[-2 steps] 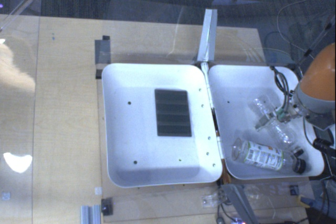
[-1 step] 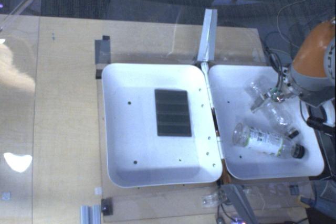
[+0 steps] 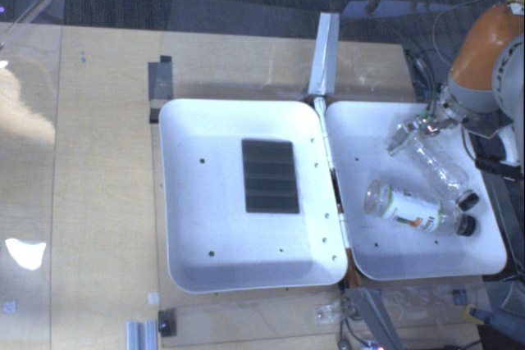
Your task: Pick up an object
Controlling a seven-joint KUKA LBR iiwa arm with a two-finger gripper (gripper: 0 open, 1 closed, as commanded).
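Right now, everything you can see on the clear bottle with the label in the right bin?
The bottle looks like clear plastic or glass, with a white label showing green and orange marks around its middle. It lies on its side on the floor of the right bin, in the bin's lower half, round base toward the left bin and neck toward the right wall. A dark cap sits at its neck end; whether it is screwed on I cannot tell. A second clear item lies just above it; contact is unclear.

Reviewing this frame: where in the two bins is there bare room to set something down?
Left bin: bare white all around the dark block. Right bin: bare along its left side and front. Its right half is crowded by the gripper, clear bottle and plastic piece.
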